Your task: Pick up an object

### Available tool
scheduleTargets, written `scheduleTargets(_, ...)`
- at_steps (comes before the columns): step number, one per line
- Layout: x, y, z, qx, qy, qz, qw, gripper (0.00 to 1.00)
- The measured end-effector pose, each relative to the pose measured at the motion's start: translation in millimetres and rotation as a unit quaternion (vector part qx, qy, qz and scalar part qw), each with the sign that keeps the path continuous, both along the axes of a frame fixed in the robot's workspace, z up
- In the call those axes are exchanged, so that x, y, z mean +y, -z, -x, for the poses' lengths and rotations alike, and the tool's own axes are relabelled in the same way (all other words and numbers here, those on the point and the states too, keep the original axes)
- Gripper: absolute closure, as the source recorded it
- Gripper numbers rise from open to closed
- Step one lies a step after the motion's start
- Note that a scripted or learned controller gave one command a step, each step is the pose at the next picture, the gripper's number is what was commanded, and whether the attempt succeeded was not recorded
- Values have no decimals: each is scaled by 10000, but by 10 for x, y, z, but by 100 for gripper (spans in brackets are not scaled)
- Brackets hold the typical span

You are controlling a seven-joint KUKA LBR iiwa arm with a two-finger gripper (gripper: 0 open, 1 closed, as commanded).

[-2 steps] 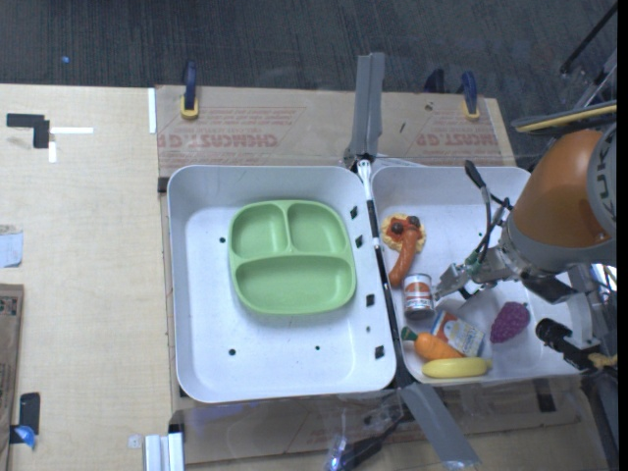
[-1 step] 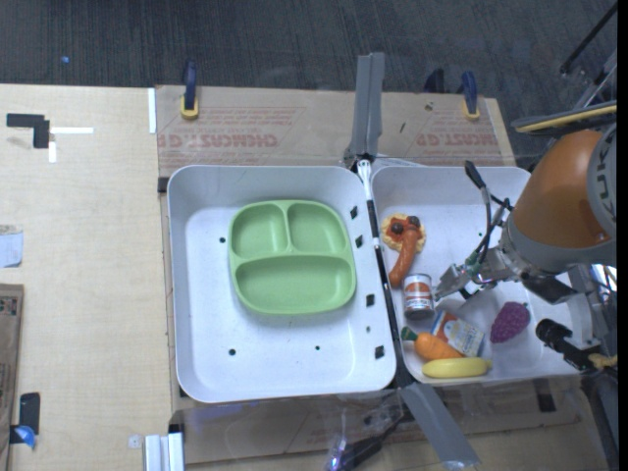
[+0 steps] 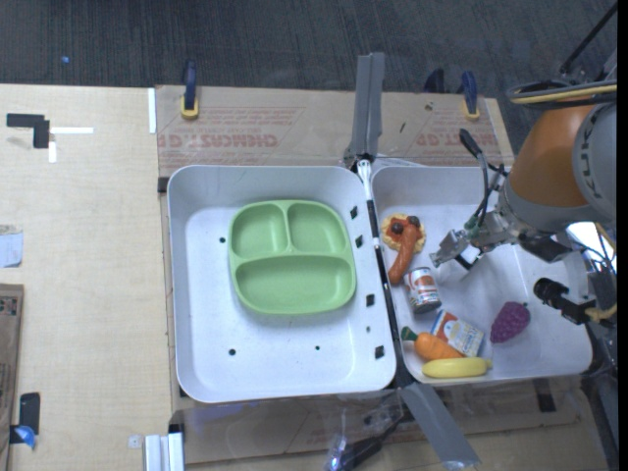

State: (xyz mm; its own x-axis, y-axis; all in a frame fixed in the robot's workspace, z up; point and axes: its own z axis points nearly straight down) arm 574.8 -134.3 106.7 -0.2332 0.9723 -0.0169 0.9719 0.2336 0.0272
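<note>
The right bin [image 3: 549, 353] holds several small toys. A pizza slice [image 3: 401, 230] on an orange stem lies at its left wall, with a small red and white can [image 3: 424, 289] just below it. A carrot [image 3: 432, 344], a small carton [image 3: 463, 335] and a yellow banana [image 3: 456, 367] lie near the front edge. A purple bunch of grapes [image 3: 509, 322] sits to their right. My gripper [image 3: 451, 253] hangs over the middle of this bin, right of the pizza slice and above the can, open, with nothing between its fingers.
In the left bin [image 3: 196, 361] lies a green divided plate [image 3: 292, 256]. A metal divider bar [image 3: 369, 116] runs between the bins at the back. The grey arm with its orange band [image 3: 549, 165] comes in over the right bin's far right corner.
</note>
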Motion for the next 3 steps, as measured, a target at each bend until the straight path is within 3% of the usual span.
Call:
scheduleTargets(1,7,-128,-43,-55,-7,1,10000,100)
scheduleTargets(2,-550,-43,-322,75,91,-62,9999,100)
scheduleTargets(3,-885,-188,445,171,-281,-47,9994,100)
